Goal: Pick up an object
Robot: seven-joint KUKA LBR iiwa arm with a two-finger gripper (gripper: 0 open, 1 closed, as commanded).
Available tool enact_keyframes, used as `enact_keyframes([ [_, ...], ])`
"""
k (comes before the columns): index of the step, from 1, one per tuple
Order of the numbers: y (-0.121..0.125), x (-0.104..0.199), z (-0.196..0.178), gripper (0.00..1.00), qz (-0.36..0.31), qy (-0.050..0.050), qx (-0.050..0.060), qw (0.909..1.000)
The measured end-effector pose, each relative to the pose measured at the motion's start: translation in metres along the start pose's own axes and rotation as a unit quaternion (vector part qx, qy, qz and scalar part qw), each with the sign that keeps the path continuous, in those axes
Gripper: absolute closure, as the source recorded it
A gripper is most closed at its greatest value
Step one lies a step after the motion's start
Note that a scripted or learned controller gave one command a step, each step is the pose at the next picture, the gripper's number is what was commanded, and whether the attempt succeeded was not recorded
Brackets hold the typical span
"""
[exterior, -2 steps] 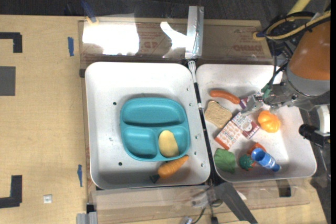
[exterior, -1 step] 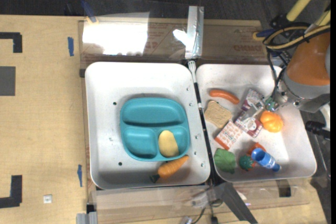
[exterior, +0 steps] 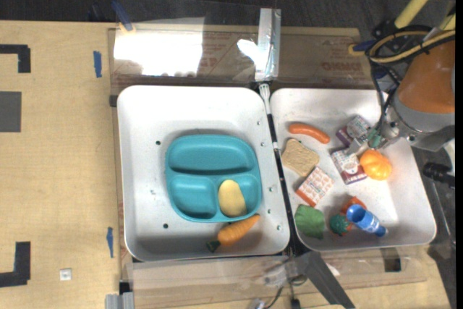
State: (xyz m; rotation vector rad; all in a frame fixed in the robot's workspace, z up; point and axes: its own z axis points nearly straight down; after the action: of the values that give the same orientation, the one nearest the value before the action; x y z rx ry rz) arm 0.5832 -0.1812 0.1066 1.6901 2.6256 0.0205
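The right bin holds several small items. An orange sausage lies at its back, with a slice of bread and a red-and-white box in front of it. Further right are a purple packet, a small maroon carton and an orange fruit. A blue bottle and a green piece lie near the front. My gripper hangs low at the bin's right side, between the purple packet and the orange fruit. Nothing shows held in it.
The left bin carries a teal divided tray with a yellow potato in one compartment. A carrot lies against the tray's front. The grey arm with its orange band comes in over the right bin's far right corner.
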Motion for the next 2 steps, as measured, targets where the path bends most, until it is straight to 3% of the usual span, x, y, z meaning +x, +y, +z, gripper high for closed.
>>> enact_keyframes([
  [1, 0.0936, 0.0316, -0.0755, 1.0, 0.073, 0.002, 0.007, 0.9973],
  [2, 0.0915, 0.0306, -0.0731, 0.0, 0.074, 0.003, 0.01, 0.9972],
])
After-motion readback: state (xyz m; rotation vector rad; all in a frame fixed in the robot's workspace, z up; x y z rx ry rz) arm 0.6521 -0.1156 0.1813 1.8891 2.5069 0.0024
